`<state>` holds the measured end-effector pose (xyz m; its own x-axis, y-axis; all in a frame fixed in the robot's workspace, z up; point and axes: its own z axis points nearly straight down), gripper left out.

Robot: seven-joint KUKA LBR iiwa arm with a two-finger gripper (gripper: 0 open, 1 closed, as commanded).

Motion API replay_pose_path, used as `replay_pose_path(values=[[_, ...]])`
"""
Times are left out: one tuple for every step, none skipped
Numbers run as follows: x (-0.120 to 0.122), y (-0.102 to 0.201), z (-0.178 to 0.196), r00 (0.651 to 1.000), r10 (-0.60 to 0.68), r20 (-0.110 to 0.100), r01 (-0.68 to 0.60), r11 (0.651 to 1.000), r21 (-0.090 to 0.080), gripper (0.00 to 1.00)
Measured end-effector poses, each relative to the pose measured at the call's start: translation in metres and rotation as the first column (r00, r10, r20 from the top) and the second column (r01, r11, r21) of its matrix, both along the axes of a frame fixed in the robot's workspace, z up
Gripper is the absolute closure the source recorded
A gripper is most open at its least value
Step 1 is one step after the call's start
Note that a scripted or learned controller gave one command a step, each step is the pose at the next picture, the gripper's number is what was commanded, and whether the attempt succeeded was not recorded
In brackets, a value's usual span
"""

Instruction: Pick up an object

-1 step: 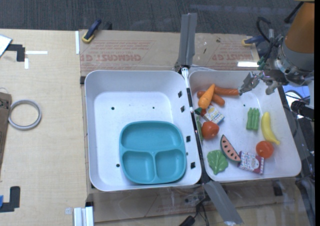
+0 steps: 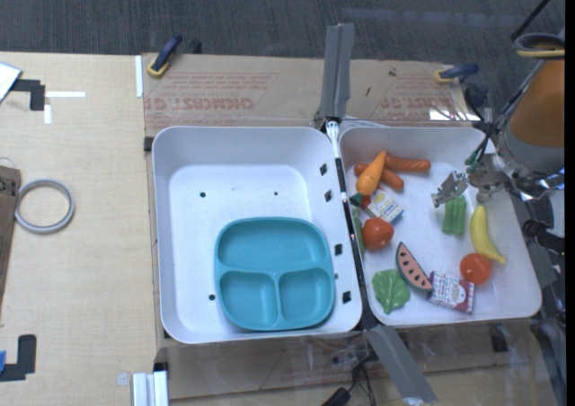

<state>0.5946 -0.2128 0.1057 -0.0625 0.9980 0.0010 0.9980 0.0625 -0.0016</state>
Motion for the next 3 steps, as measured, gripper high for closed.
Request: replay_pose_path(values=[[0.001,-0.001,0.01,1.0,-0.003,0.002,0.003,1.0,-0.001,1.0],[-0.027,0.061,0.111,1.0,-0.005,0.002,0.005,1.0,-0.002,1.0],[-0.053,0.044,0.087,0.998,0.055,-0.001,-0.055,0.998,-0.001,1.0]])
